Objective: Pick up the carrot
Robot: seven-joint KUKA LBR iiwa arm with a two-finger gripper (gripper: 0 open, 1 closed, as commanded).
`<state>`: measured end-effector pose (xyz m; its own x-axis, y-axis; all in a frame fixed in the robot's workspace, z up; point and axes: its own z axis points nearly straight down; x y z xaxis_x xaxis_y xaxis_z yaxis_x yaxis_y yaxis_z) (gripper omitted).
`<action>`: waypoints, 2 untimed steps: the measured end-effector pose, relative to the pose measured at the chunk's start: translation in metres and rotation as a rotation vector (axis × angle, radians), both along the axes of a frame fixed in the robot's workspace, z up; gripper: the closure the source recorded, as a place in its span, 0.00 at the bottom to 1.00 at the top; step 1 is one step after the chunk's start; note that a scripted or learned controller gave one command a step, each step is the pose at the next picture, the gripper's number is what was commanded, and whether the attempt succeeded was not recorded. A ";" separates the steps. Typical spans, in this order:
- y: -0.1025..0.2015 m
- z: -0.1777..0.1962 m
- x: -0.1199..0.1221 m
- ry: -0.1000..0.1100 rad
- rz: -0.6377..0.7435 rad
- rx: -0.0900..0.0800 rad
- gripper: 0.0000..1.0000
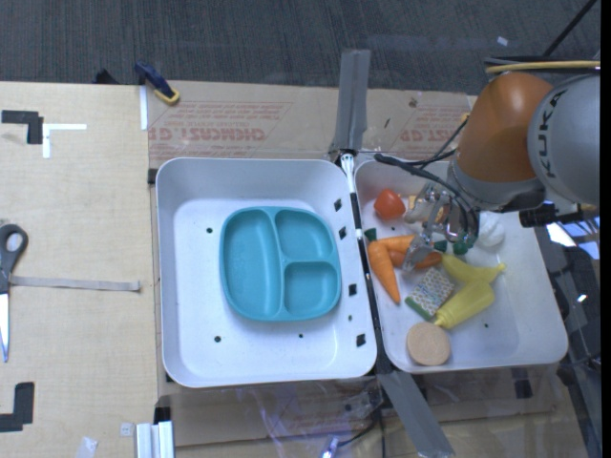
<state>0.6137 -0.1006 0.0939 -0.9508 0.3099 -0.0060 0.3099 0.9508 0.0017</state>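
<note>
Down in the right-hand shallow white bin (535,337), the long orange carrot (384,267) lies by the left wall, thick end up, point toward the near edge; a second, shorter orange piece (399,245) lies across its top; the metal two-finger tool (427,246) hangs just right of these, touching or nearly touching the shorter piece; whether it is spread or pressed together cannot be told; a round red tomato (389,204) sits just above the carrot; a yellow banana-like piece (468,289), a speckled grey sponge block (434,290) and a tan round disc (429,344) lie nearby; the left white bin (181,284) holds a teal three-compartment plate (282,263); scissors (8,275) lie on the counter (76,351).
</note>
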 end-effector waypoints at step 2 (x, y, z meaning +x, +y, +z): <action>-0.003 -0.001 0.005 0.002 -0.483 0.001 0.00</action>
<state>0.6189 -0.1038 0.0933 -0.6980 0.7161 -0.0037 0.7161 0.6980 0.0013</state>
